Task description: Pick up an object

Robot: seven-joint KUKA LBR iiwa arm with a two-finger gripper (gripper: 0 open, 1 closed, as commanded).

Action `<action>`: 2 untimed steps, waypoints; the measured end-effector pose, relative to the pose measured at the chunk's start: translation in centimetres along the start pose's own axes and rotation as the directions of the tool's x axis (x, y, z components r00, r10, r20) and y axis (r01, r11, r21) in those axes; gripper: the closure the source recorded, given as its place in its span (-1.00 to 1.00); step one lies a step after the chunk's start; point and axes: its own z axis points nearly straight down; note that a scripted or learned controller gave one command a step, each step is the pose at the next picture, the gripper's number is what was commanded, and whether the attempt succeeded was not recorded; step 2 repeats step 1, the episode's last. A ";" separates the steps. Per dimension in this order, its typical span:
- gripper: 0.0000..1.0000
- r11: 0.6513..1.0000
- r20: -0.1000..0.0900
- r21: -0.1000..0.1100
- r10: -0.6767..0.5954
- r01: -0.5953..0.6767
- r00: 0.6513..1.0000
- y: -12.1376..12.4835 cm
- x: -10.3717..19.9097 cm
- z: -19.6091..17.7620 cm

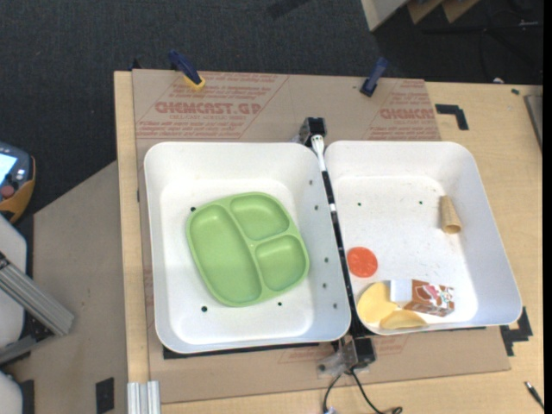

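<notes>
The right white bin (483,188) holds several small items. An orange-red disc (362,261) lies near its left wall. A yellow wedge-like piece (384,309) rests at the front left corner, touching a brown and white packet (429,297) to its right. A short tan cylinder (449,214) lies near the right side, apart from the others. The left white bin (164,188) carries a green divided plate (248,248) with three compartments.
Both bins sit side by side on a brown cardboard sheet (216,102) held by blue clamps (186,70) at the back. A black divider strip (328,205) runs between the bins. Dark floor surrounds the bench.
</notes>
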 end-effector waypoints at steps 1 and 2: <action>1.00 1.000 0.002 -0.008 -0.004 0.004 1.000 -2.5 -4.9 -1.8; 1.00 1.000 0.002 -0.008 -0.004 0.004 1.000 -2.5 -4.9 -1.8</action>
